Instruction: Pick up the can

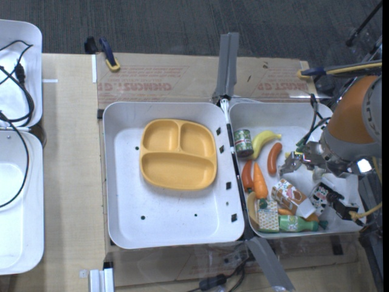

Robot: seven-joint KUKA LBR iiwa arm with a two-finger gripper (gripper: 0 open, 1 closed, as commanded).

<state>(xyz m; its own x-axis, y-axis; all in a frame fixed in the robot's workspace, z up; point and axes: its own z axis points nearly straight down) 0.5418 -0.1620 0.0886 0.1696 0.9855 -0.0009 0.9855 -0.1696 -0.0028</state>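
Note:
The can [243, 142], small with a green label and a silver top, stands upright in the right bin [292, 112] near its left wall. My gripper [292, 162] hangs over the middle of the right bin, to the right of the can and a little nearer the front, apart from it. Nothing shows between its fingers. A yellow banana [265, 141] and a red sausage [274, 157] lie between the can and the gripper.
Two carrots [254, 177], a small carton [289, 194], a green box [268, 216] and a green bottle [298, 225] crowd the right bin's front. The left bin [121, 212] holds a yellow divided plate [179, 154]. The arm's orange band [360, 111] rises at the right.

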